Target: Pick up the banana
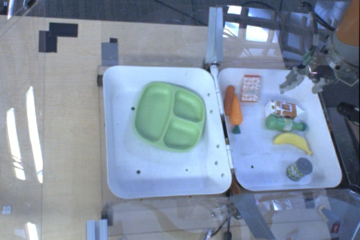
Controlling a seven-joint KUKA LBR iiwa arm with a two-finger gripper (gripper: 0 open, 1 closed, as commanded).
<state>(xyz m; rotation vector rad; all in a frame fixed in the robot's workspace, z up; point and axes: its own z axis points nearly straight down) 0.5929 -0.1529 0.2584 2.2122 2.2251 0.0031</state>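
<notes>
A pale wooden worktop (62,121) carries two shallow white bins side by side. The left bin (121,177) holds a green plate (169,116) with three compartments, lying flat a little above the bin's middle.

Past the divider, the right bin (253,174) holds the smaller things. An orange carrot (232,105) with a small green end lies along the bin's left wall, pointing up and down the view. Just to its right, near the top edge, is a small packet (251,88) with a red and white pattern. Further right, near the middle of the bin, a white and brown carton (283,109) lies just above a green bottle (286,125), the two touching or nearly so. The banana (293,141) lies directly below the bottle, close beside it, its yellow curve running from left down to the right. Below the banana, near the bin's lower right corner, stands a small round can (299,169) with a grey top.

The gripper (304,78) hangs over the upper right corner of the right bin, well apart from the banana, at the end of the grey arm (343,48) reaching in from the right. Its jaws stand apart, with nothing between them.
</notes>
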